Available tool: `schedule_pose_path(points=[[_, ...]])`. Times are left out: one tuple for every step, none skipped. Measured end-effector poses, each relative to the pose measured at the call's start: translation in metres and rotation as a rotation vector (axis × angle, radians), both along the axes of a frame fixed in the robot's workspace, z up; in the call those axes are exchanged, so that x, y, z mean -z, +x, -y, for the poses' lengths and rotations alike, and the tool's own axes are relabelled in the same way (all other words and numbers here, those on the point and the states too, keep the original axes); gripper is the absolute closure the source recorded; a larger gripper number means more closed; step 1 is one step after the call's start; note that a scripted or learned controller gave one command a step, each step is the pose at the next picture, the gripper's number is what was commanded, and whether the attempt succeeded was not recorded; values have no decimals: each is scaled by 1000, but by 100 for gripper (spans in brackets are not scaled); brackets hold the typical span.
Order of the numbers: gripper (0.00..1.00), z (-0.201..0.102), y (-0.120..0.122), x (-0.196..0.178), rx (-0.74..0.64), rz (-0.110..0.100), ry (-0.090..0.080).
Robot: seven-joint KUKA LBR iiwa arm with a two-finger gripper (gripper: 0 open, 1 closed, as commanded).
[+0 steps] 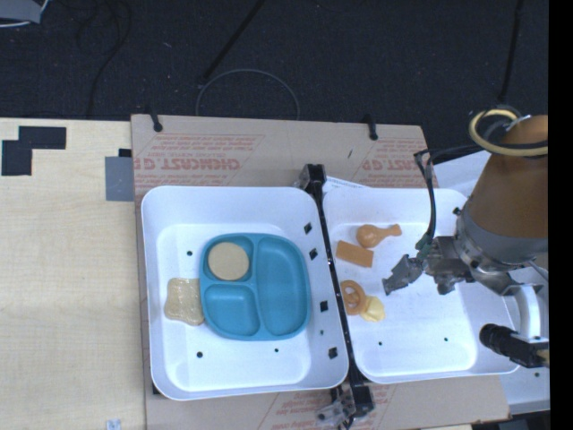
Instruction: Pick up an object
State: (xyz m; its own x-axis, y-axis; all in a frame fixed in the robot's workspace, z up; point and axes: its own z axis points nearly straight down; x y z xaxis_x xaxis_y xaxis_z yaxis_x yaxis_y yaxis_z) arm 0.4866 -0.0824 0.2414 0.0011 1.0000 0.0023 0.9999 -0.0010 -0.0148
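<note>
In the right bin lie an orange pear-shaped toy, an orange block, a brown pretzel and a small yellow piece. My gripper hangs over the middle of this bin, just right of the pretzel and below the pear-shaped toy. It touches none of them as far as I can see. The grey arm with its orange band comes in from the right.
The left bin holds a blue divided tray with a tan round cookie in its upper-left compartment. A beige toast-like piece lies left of the tray. A black clamp joins the bins.
</note>
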Motion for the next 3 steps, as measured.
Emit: schedule_pose_path(points=[[0,0,2,-5,-2,10,-1],[0,9,-3,45,-1,5,0],[0,8,-10,109,-1,4,0]])
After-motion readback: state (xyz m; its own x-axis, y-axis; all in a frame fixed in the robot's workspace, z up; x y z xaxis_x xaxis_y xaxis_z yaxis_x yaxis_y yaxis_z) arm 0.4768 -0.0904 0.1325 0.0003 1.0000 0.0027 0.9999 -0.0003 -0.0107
